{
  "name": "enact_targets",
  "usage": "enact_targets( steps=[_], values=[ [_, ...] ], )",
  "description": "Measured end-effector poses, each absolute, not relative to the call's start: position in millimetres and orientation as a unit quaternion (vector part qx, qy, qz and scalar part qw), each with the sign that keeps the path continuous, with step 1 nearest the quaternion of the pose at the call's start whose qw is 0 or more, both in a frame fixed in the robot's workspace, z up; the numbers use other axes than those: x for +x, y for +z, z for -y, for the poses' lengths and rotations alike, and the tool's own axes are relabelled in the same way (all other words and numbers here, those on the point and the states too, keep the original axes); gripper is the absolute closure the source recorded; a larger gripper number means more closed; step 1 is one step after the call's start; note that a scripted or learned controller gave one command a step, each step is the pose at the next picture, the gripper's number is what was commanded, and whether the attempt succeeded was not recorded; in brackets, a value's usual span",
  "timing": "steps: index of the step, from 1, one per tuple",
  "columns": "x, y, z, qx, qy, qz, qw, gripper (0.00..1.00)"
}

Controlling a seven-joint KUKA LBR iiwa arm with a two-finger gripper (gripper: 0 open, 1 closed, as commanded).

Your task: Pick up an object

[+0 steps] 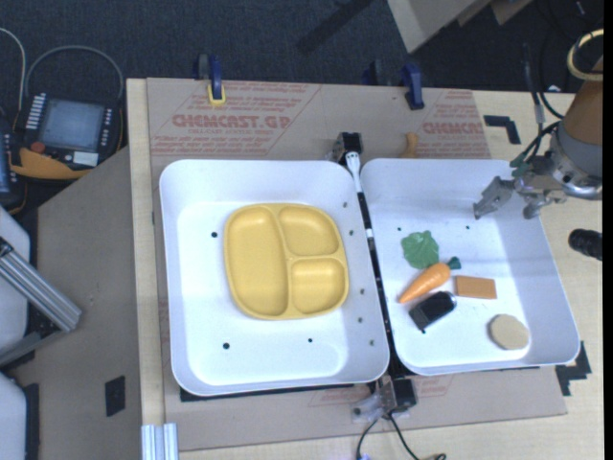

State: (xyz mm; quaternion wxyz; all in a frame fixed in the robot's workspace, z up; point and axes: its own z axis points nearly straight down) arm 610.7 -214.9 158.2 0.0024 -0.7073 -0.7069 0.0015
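A dark carpeted floor surrounds a cardboard-covered worktop [287, 113] printed with red lettering, and a small black screen unit [72, 123] sits off its left edge. Two shallow white bins lie side by side on the worktop. The left white bin [192, 343] holds a yellow plastic plate with three compartments [284, 259], lying flat near its middle.

The right white bin [536, 257] holds a cluster of small things in its near half: a green leafy toy vegetable [420, 248], an orange toy carrot [426, 281] just below it and slanting down to the left, a black rectangular block [432, 310] touching the carrot's lower end, a flat orange rectangular piece [475, 287] just right of the carrot, and a round tan disc [508, 332] near the bin's front right corner.

The grey arm with its orange band [584, 123] reaches in from the right. Its jaws [512, 197] hang over the far right part of the right bin, spread apart and grasping nothing, well apart from the cluster of things below.
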Motion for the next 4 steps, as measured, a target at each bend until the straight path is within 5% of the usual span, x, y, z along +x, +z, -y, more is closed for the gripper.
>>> enact_targets(
  steps=[1, 2, 4],
  values=[
    [619.2, 102.4, 210.4, -0.706, 0.0014, 0.708, 0.003, 0.0],
    [621.1, 117.5, 211.1, -0.706, -0.0002, 0.708, -0.001, 1.0],
    [612.0, 218.1, 222.3, -0.707, -0.0013, 0.707, -0.004, 1.0]
  ],
)
